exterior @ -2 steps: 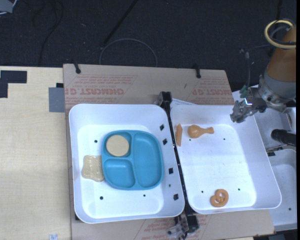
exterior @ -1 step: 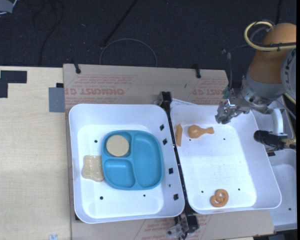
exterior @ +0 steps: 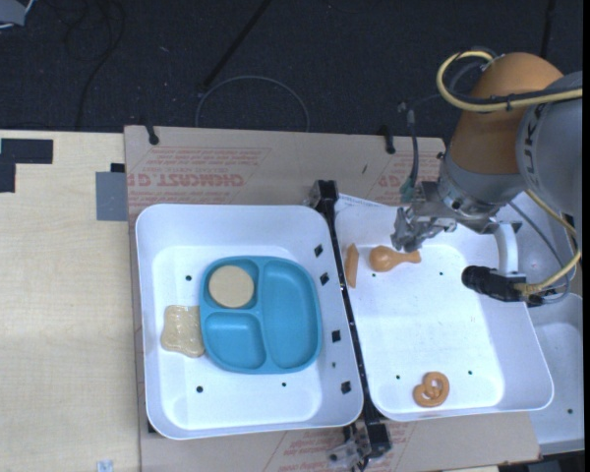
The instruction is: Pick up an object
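My gripper (exterior: pixel 411 236) hangs over the far part of the right bin (exterior: pixel 472 362). Just below and left of it lies a tan drumstick-shaped toy (exterior: pixel 387 259), its thin end pointing toward the gripper tip. I cannot tell whether the two touch. A slim tan piece (exterior: pixel 352 265) lies against the bin's left wall. A pretzel (exterior: pixel 432 389) rests near the front edge of the same bin.
The left bin (exterior: pixel 177 401) holds a blue divided plate (exterior: pixel 275 332) with a round cracker (exterior: pixel 230 285) in its far-left section. A pale toast-like piece (exterior: pixel 182 330) lies left of the plate. The black divider (exterior: pixel 339 303) separates the bins.
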You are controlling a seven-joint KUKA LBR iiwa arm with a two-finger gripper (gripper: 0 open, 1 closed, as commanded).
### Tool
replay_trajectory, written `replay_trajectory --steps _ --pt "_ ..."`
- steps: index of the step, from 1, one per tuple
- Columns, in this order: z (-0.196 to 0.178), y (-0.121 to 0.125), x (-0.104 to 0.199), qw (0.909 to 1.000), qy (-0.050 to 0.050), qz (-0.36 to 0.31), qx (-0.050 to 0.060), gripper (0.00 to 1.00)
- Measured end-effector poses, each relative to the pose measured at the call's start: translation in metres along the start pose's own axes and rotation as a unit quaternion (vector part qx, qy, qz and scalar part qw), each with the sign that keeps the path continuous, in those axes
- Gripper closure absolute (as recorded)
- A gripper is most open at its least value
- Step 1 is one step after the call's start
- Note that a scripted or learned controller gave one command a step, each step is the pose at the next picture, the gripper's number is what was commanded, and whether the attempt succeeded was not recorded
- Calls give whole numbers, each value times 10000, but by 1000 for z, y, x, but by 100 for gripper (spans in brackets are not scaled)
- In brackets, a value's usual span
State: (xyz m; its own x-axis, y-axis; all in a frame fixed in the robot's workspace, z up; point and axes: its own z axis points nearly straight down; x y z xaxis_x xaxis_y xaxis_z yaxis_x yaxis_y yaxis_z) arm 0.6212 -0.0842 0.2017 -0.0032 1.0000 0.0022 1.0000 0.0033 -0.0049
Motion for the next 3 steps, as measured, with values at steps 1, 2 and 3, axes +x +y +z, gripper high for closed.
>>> replay_trajectory --steps 1,2,3 --pt "5 -6 55 10000 2 -4 2 100" --pt "2 -1 102 10000 0 -6 -15 100" --pt "-8 -12 162 10000 1 -10 -12 100"
